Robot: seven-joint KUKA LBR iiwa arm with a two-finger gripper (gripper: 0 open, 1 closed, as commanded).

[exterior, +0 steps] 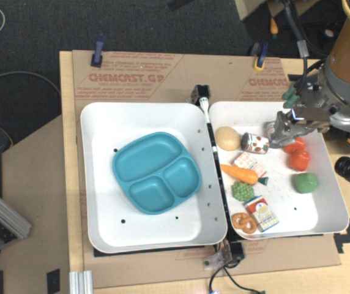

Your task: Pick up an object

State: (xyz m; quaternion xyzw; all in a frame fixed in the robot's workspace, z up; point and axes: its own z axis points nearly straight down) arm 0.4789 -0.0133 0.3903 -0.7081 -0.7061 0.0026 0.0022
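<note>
I'm hovering my tool (pixel 280 133) over the right bin (pixel 331 216), near the red pepper (pixel 297 154); grip state I can't tell. Next I'm needing a clean descent.

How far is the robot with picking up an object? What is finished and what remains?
Done: the gripper has reached the right bin and sits low beside the red toy and the small can. In hand: nothing visible between its fingers. Left: the grasp and lift. The carrot, potato, pretzel and green piece lie in the bin; the blue plate lies in the left bin.
</note>
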